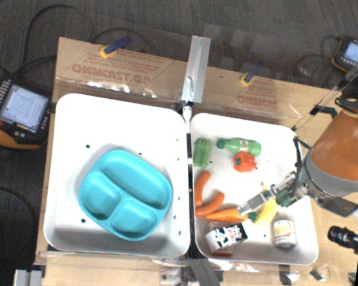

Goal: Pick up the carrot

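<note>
The carrot (224,214) is orange and tapered, and lies near the front of the right bin (295,258). Two other orange sausage-shaped pieces (202,182) (211,202) lie just left of it. My gripper (247,210) reaches in from the right at a slant, its tip at the carrot's right end, touching or just above it. The carrot still rests on the bin floor. A yellow piece (266,212) sits right beside the gripper.
In the right bin are a green bottle (239,145), a red pepper (245,161), a green piece (201,151), a cow-patterned carton (227,235) and a small can (284,233). The left bin (70,117) holds a teal divided plate (127,193).
</note>
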Available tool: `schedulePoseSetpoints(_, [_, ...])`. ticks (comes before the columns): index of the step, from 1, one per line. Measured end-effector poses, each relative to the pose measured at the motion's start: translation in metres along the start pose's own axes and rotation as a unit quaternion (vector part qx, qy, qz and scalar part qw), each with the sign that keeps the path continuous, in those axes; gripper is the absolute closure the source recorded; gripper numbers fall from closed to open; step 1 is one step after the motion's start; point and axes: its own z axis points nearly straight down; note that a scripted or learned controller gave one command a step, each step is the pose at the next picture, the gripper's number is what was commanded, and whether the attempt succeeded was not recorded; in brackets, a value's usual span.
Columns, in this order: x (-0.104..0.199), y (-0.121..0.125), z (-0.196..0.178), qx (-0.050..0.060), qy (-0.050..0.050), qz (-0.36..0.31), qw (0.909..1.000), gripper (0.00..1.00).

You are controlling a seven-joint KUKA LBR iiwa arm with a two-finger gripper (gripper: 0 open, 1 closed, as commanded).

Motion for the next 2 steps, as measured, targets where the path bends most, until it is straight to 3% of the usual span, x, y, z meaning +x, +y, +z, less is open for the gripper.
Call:
schedulePoseSetpoints(1, [0.0043, 0.0274, 0.0970, -0.003, -0.003, -0.102, 0.9948, 0.00])
schedulePoseSetpoints(2, [0.0066, 0.0291, 0.0878, -0.004, 0.000, -0.102, 0.9947, 1.00])
